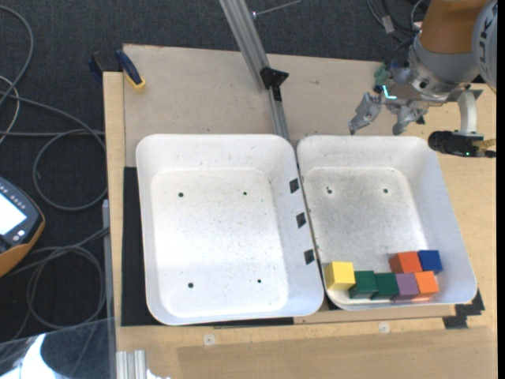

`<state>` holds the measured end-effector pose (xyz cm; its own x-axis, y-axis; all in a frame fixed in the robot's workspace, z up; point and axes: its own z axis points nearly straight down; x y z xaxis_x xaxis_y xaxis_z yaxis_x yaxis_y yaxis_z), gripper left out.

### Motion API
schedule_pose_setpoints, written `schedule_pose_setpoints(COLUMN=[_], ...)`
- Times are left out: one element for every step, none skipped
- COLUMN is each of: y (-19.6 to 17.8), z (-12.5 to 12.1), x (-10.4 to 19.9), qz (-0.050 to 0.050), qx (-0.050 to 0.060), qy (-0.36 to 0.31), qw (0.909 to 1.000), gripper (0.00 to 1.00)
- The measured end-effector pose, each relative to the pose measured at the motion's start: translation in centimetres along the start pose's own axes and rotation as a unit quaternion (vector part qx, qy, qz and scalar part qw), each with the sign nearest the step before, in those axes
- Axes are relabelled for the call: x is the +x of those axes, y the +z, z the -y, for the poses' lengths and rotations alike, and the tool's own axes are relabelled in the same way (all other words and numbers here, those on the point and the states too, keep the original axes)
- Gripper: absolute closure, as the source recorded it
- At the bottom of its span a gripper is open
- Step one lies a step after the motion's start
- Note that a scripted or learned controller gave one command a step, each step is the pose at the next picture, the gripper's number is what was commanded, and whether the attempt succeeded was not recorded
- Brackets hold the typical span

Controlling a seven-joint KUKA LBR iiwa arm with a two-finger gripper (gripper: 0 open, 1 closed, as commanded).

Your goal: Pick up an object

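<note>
My gripper (387, 121) hangs over the table (197, 93) just past the far rim of the right bin (442, 188), fingers spread apart and pointing down, nothing between them. Right below and toward the camera from my gripper, the right bin opens out, its speckled floor bare through the far and middle stretch. Further on from my gripper, down at the bin's near edge, the blocks sit huddled in a cluster, well apart from me: a blue block (430, 260) and a red block (408, 262) side by side in the back row, then an orange block (426, 283), a purple block (407, 286) and two green blocks (375, 284) pressed together along the near wall, with a yellow block (341, 274) at the end of the line, off toward the bin divide. Over to the side from my gripper, across the seam where the two rims meet, lies the left bin (213, 227), white and speckled too. A grey metal pole (252, 50) slants across the table beyond that bin, and far off at the table's distant corner rests a blue-and-yellow clamp (130, 68).
</note>
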<state>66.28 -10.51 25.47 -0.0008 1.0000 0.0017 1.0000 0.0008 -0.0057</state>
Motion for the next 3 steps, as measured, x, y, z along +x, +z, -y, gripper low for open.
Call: schedule_pose_setpoints(y=[-0.3,3.9,10.2], z=[-0.1,0.0,0.3], x=[0.0,0.3,0.9], qz=[0.001,0.001,0.000], qx=[-0.002,0.000,0.001], qy=[0.000,0.000,0.000], qw=[1.0000,1.0000,1.0000], gripper=[0.00,0.00,0.00])
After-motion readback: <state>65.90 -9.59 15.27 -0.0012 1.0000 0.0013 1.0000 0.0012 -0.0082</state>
